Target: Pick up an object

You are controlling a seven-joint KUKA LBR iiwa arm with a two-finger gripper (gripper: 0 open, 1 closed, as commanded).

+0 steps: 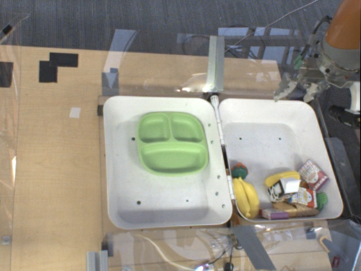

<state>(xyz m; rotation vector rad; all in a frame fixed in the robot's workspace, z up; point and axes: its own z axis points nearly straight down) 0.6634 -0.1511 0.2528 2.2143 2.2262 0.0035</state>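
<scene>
Green plastic marks the divided plate (171,143), which lies flat in the middle of the left bin (121,208), its three compartments facing up. White walls enclose both bins, which are set side by side on the wooden counter (51,168) and meet along a narrow central strip. In the right bin (271,129) the objects are gathered in the near corner: a yellow banana (246,196) lies against the central wall, with a small red and green piece (239,171) just beyond it. Beside the banana a yellow and white item (282,185) is seen, touching a cluster of small printed packets (310,176), and a brown stick-shaped piece (287,212) rests along the near wall. A small green item (321,200) sits at the right end of the pile. The gripper (297,87) is seen beyond the far right corner of the right bin, above its rim and well apart from the pile, below the orange band of the arm (344,33). Nothing is seen between the fingers; whether they are spread or closed cannot be told from this view. Black squares (56,65) are marked on the counter at the far left.
</scene>
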